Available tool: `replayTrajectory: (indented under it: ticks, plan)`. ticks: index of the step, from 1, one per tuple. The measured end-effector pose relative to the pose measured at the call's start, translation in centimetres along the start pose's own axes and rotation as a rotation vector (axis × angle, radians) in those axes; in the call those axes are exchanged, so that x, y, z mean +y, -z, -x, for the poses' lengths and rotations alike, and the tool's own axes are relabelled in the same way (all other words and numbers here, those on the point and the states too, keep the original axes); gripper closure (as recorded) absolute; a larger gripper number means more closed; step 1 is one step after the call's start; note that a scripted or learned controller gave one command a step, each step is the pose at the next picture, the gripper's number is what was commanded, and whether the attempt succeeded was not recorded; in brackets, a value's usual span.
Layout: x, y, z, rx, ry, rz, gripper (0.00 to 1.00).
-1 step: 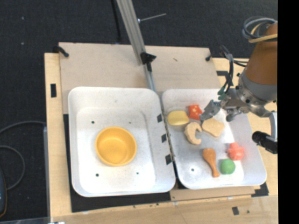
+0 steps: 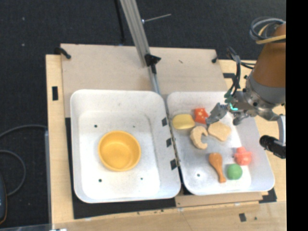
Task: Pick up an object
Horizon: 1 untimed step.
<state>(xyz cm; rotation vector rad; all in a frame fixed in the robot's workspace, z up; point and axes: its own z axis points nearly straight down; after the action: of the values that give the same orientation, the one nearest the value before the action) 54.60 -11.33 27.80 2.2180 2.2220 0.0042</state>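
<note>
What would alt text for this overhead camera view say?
A robot arm's gripper hovers low over the right white bin among small toy foods, just above a tan piece. The left white bin contains a yellow bowl.

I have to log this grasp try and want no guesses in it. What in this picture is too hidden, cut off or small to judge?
- Gripper, camera view: its tip is small and dark against the right bin; open or shut, cannot tell.
- Tan piece: the gripper's tip sits at its upper edge; touching or apart, cannot tell.
- Arm: cut off by the picture's right edge.
- Red block: too small to name.
</note>
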Motion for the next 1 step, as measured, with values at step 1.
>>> replayTrajectory:
  ticks: [1]
  plan:
    - [-0.33, -5.27, -0.77, -0.001, -0.003, -0.001, 0.00]
